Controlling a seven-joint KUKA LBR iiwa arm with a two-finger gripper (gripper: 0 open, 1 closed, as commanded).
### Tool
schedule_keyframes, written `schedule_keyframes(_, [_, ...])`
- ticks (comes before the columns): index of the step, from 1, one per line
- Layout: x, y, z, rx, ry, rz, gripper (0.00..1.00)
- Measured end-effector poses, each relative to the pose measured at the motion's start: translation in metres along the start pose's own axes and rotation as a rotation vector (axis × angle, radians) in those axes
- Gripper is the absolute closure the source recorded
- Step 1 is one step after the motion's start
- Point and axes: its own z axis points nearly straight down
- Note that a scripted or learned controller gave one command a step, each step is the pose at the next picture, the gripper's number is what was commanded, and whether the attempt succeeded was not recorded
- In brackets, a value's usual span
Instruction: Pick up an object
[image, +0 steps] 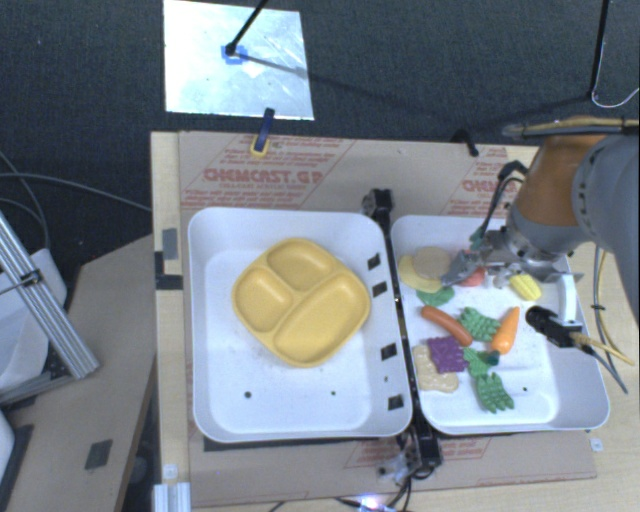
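Observation:
The right bin (585, 400) holds several toy foods. Among them are a tan round bun (432, 262), a red sausage (445, 323), an orange carrot (506, 330), a yellow corn cob (525, 288), purple grapes (446, 354) and green leafy pieces (480, 325). My gripper (468, 268) is low over the bin's back part, just right of the bun. A small red piece (475, 279) lies right under it. Whether anything is held is not visible.
The left bin (215, 400) holds a yellow divided plate (300, 300). A black divider with clips (392, 300) runs between the bins. More green toys (493, 392) and a tan cookie (432, 376) lie at the right bin's front. The grey and orange arm (570, 195) overhangs the bin's back right.

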Motion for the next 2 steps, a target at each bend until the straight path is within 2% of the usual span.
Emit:
schedule_keyframes(1, [0.0411, 0.0488, 0.0122, -0.016, -0.004, -0.004, 0.00])
schedule_keyframes(2, [0.0499, 0.0502, 0.0102, -0.024, -0.007, 0.000, 0.00])
